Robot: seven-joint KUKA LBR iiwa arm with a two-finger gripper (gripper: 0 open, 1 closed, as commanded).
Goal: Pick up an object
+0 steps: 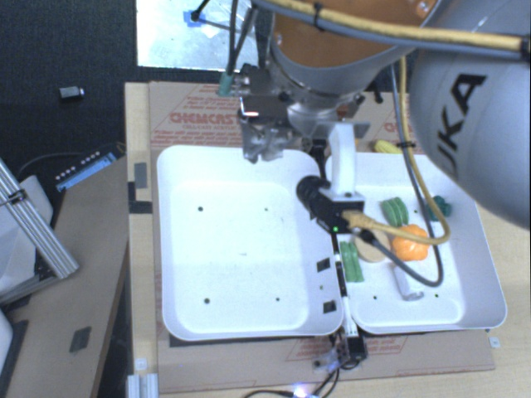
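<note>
Arm (365, 48) reached in from the right, high over the back of the bins, its grey body and orange band filling the top of the view. Gripper (267, 143) hung over the rear edge of the left bin (241, 297), near the seam with the right bin (465, 305). Metal parts were visible there, but how the gripper was set could not be told from this angle, and nothing could be seen in its hold.

Left bin showed bare white floor with a few small dark dots. Right bin carried the objects: an orange round piece (412, 244) near the middle, a green ridged piece (394, 210) just behind it, a darker green flat piece (352, 262) close to the dividing wall, a small teal item (440, 206) toward the right wall, and a pale grey stick (407, 287) lying in front of the orange piece. A yellow object (387, 148) lay at the back rim.

A yellow cable (415, 185) looped down across the right bin, passing over the orange piece. A black fitting (319, 199) sat over the seam between the bins. Both bins rested on a cardboard sheet (191, 114) on the tabletop (83, 255).
</note>
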